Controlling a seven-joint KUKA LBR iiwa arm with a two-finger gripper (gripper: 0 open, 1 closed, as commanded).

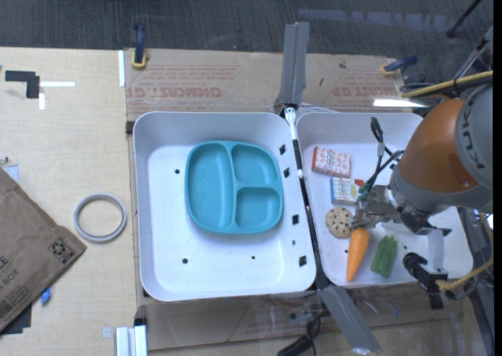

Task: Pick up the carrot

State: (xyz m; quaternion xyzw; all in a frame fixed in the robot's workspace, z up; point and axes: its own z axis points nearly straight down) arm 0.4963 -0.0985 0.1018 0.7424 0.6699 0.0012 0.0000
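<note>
The orange carrot (356,253) lies in the right bin (439,268) near its front edge, thick end toward the back and tip toward the front. My gripper (368,212) hangs just above and behind the carrot's thick end, under the arm's grey wrist and orange band. Nothing visible is held in it. The arm's body hides the bin floor to the right of the gripper.
Around the carrot lie a green vegetable (384,256) to its right, a chocolate-chip cookie (339,221) to its left and two small snack boxes (331,161) (343,190) behind. The left bin (157,213) holds a blue divided plate (234,187). A tape ring (100,216) rests on the bench.
</note>
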